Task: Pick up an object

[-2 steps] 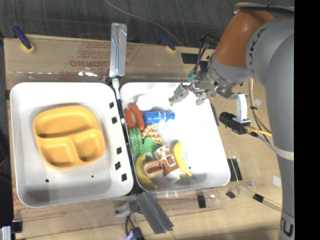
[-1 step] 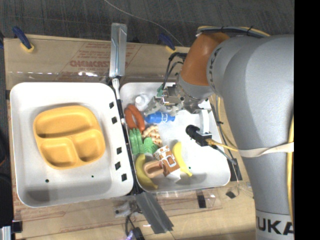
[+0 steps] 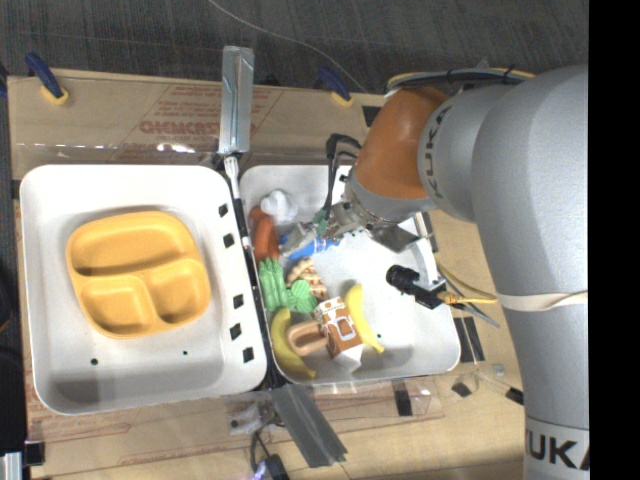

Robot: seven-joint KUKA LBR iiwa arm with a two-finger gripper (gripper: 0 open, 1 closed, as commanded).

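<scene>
My gripper (image 3: 325, 226) hangs low over the upper middle of the right bin (image 3: 420, 340), under the orange band of the arm. Just left of it lie a small blue and green item (image 3: 301, 238), a white crumpled object (image 3: 277, 205) and a red-orange object (image 3: 264, 236). Whether the gripper touches the blue and green item I cannot tell. Lower in the bin lie a green toy (image 3: 272, 278), a tan knobbly piece (image 3: 306, 288), a brown and white carton (image 3: 338, 333) and two yellow bananas (image 3: 290, 346) (image 3: 363, 320). Nothing shows held in the gripper.
The left bin (image 3: 50, 368) holds a yellow divided tray (image 3: 138, 271). The things in the right bin crowd along its left wall and front. The big grey arm covers the right side of the bench.
</scene>
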